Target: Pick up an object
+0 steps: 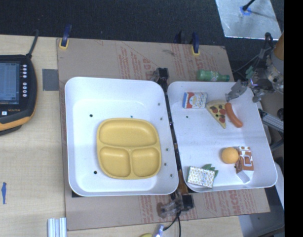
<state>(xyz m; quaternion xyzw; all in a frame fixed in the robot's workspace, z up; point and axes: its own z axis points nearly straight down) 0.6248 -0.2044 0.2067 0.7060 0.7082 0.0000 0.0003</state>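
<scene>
The right bin (191,142) holds a small red, white and blue carton (194,100), a pizza slice (218,113), a red sausage (234,115), an orange ball (230,155), a red and white box (244,160) and a white packet with green trim (202,177). My gripper (245,93) hovers over the bin's far right corner, just above and to the right of the sausage. It is open, with nothing between its fingers.
The left bin (82,98) holds a yellow divided plate (128,147). A green bottle (213,75) lies on the cardboard behind the right bin. A control pendant (11,93) rests at the bench's left edge.
</scene>
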